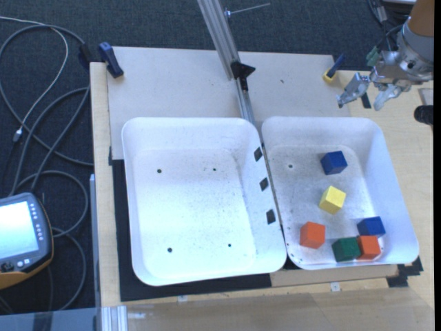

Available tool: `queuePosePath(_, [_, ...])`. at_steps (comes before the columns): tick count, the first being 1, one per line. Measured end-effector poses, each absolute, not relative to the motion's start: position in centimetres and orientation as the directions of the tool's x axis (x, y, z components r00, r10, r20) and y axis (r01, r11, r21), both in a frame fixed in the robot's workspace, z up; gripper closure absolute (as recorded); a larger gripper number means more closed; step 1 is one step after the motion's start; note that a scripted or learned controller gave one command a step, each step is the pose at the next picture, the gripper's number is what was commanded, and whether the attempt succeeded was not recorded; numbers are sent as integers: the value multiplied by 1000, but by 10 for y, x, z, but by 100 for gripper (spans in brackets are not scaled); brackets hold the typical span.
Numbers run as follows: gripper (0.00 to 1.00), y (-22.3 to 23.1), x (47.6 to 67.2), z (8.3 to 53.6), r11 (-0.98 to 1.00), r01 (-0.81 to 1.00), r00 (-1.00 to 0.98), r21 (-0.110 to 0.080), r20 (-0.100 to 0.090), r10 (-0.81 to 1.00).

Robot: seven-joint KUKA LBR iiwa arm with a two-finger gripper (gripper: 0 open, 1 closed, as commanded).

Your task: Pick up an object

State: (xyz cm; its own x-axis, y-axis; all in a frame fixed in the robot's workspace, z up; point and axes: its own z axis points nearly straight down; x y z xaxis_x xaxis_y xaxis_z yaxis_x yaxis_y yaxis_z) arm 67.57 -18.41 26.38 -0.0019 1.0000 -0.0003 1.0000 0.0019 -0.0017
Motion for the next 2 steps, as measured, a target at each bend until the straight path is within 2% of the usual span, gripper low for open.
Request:
queuePosePath(1, [0,-175,646,112,0,1000,0,-10,3,1000])
queuePosePath(2, [0,-171,618,99,0,1000,0,-5,1,1000])
